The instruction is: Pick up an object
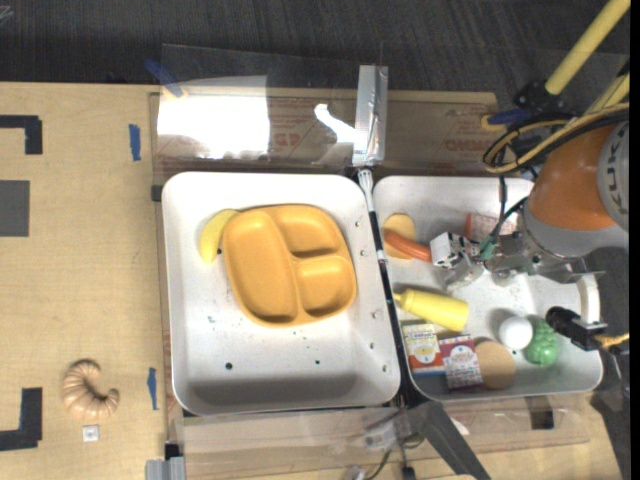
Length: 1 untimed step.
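Apparently the tool [462, 258], grip state unclear to me, hovered over the right bin [590, 373], the yellow bottle [432, 307] lying just below-left.

Orange tray [290, 263] in left bin [190, 298], pincer [462, 255] over right bin [585, 373]

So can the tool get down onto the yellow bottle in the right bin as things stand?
Probably yes. The yellow bottle lies with its top side uncovered, just left of the tool. The carrot and small carton lie close, so a clean grip is uncertain.
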Available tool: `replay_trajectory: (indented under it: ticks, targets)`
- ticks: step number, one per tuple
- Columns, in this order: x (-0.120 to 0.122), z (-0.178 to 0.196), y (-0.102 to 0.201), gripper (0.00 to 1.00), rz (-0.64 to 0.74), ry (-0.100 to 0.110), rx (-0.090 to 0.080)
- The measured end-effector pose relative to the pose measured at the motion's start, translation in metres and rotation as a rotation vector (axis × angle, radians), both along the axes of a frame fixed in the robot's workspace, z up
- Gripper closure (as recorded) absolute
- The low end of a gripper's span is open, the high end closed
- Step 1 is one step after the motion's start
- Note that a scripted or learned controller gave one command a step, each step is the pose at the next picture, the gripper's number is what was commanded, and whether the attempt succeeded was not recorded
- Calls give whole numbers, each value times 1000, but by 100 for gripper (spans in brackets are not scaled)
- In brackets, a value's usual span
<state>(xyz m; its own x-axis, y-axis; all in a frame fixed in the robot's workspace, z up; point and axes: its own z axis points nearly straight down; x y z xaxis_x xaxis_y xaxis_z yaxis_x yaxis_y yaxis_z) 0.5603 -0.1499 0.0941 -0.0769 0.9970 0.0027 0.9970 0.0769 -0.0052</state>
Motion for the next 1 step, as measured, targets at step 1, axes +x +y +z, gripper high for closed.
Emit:
replay_trajectory:
  ticks: [1]
  targets:
    - [2,13,-2,100,-3,-10,-2]
